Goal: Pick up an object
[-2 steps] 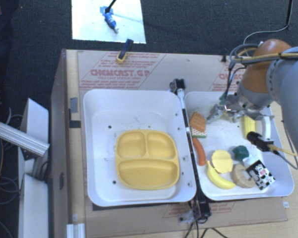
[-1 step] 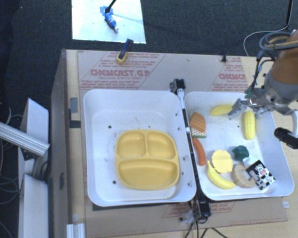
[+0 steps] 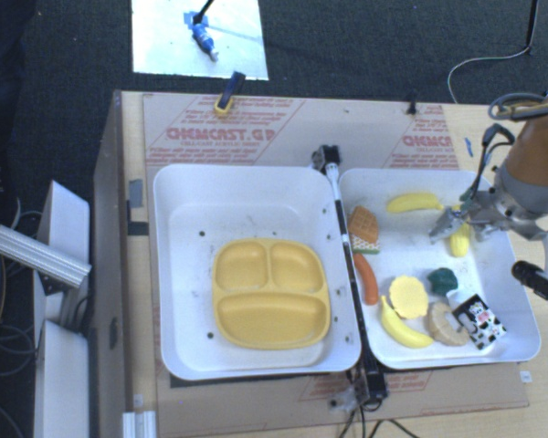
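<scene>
The gripper (image 3: 452, 224) is hovering in the right bin (image 3: 530, 336), its grip impossible to judge from here, with a small yellow piece (image 3: 459, 242) lying directly beneath it, touching or nearly so.

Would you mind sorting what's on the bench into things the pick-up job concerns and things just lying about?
Job:
gripper
lemon beneath it
banana
waffle
carrot
right bin

Lying about:
yellow tray
left bin
clamp
</scene>
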Robot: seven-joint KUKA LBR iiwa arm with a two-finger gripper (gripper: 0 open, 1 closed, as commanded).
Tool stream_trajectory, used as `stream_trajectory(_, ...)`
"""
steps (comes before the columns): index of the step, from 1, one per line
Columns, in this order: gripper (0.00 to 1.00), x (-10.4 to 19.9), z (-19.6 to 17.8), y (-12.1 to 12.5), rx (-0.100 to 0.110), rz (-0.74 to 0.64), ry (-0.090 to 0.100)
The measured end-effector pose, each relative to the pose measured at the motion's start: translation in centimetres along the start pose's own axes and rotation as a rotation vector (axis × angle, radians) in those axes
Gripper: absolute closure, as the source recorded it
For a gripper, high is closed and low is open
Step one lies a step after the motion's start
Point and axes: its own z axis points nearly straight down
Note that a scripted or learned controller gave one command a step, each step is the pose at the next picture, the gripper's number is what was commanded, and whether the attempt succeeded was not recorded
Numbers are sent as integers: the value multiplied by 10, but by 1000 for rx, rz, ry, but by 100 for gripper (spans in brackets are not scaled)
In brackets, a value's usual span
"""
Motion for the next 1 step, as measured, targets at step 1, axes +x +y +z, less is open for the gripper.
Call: stream_trajectory(1, 100, 0, -12, 2, -5, -3, -1)
